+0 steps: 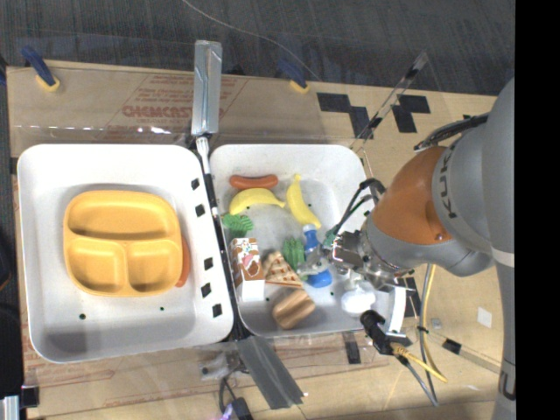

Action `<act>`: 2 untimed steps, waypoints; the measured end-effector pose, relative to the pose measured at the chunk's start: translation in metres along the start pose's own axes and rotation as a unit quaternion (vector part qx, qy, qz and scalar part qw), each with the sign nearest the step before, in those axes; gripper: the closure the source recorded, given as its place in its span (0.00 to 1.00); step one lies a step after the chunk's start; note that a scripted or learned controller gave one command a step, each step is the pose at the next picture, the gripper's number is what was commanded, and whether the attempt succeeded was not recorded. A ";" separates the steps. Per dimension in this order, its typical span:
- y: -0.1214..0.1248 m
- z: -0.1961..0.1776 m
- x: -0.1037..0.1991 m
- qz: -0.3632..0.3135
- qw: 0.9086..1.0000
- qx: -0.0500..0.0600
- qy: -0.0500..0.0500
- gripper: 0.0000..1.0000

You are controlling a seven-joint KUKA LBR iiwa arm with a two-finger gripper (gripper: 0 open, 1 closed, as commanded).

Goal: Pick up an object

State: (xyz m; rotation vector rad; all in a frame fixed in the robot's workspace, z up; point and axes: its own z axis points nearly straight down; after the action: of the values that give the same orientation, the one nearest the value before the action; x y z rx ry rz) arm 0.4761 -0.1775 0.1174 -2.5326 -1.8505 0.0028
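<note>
While the gripper (325, 256) sits low in the right bin (337, 160) among crowded toy food (278, 234), I can't tell how it's set. Packed this tight, a grab could catch two pieces or knock the blue bottle (313, 250) aside.

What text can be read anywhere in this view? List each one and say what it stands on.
"KUKA", partly visible in dark letters, on the grey arm just above its orange band.
Red print, mirrored and too blurred to read, on the cardboard sheet behind the left bin.
Print on the small carton in the right bin: too small to read.
</note>
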 end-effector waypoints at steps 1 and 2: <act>0.037 0.021 0.031 -0.002 1.000 -0.005 -0.001 0.00; -0.002 0.025 0.010 -0.031 1.000 -0.002 0.000 0.00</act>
State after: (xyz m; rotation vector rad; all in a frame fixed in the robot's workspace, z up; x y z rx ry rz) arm 0.4769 -0.1669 0.0924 -2.4754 -1.9310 -0.0009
